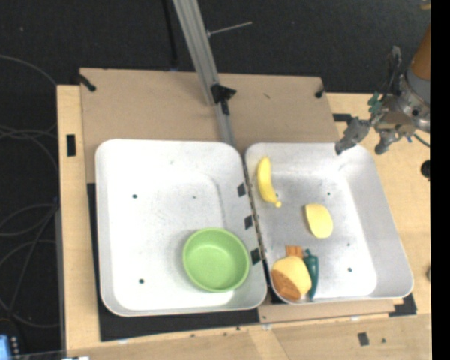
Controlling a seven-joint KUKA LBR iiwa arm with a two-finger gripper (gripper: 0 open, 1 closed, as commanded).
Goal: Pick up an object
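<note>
Green bowl (pixel 216 259) left bin (pixel 135 171); banana (pixel 265 181), yellow piece (pixel 319 220) right bin (pixel 360 178).

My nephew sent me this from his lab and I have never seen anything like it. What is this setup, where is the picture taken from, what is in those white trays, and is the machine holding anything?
This is a robot arm at a workbench, seen by one fixed camera that looks down on it at a slant. The arm comes in from the right; its two-finger gripper hangs over the top right corner of the right shallow white bin, with its fingers spread and nothing between them. Its job is to pick up an object.

The right bin holds a yellow toy banana near the divider, a pale yellow rounded piece in the middle, and an orange and yellow rounded toy beside a dark green piece at the front left corner. The left shallow white bin holds a light green plastic bowl. A grey metal pole stands behind the bins.
</note>
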